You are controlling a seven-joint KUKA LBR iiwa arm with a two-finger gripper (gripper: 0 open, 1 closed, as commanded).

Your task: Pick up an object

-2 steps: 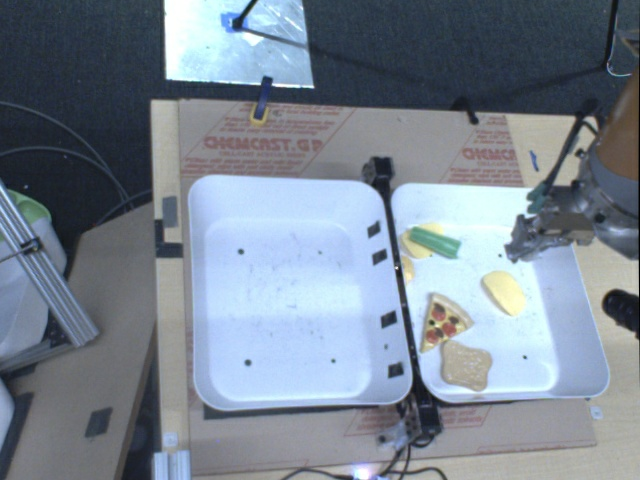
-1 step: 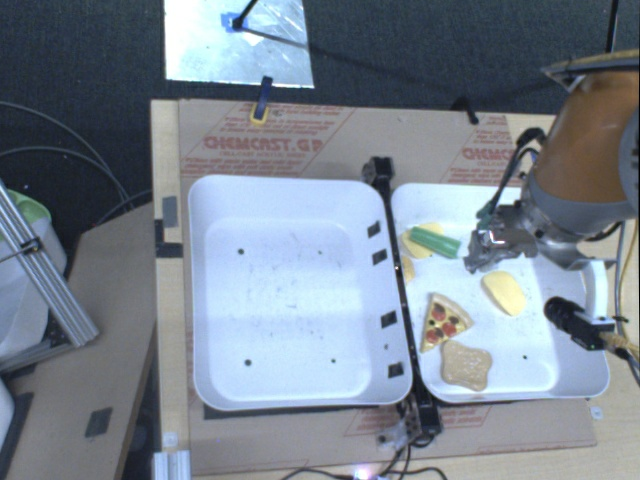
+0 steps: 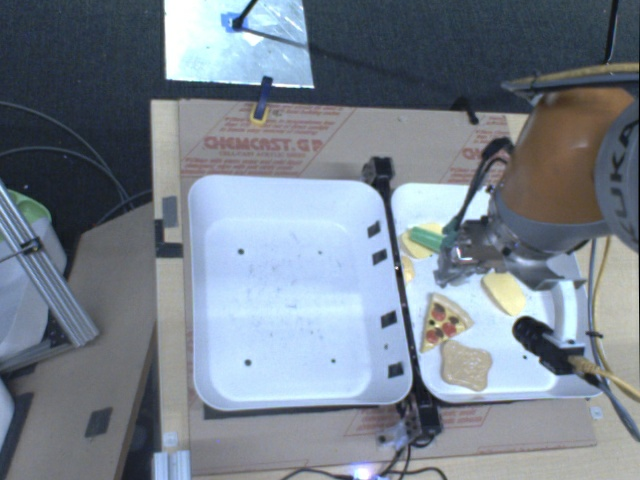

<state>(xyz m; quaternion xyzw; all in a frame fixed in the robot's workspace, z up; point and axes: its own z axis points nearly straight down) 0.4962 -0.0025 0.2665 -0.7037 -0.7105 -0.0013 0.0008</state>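
The right bin (image 3: 520, 383) holds several toy food pieces. A pizza slice (image 3: 442, 321) lies near its left side, with a tan toast-like piece (image 3: 466, 366) just below it. Further up are a green piece (image 3: 428, 238) on a yellow piece (image 3: 414, 243), and a pale yellow piece (image 3: 504, 291) sits to the right. My gripper (image 3: 455, 268) hangs low over the bin between the green piece and the pizza slice. Nothing shows between its fingers. The arm's orange band hides the bin's upper right part.
The left bin (image 3: 290, 288) sits beside the right one, a black divider (image 3: 396, 288) between them. Both rest on a cardboard sheet (image 3: 300, 138). A shiny metal plate (image 3: 238, 28) lies beyond the bench. A metal frame (image 3: 40, 278) stands at far left.
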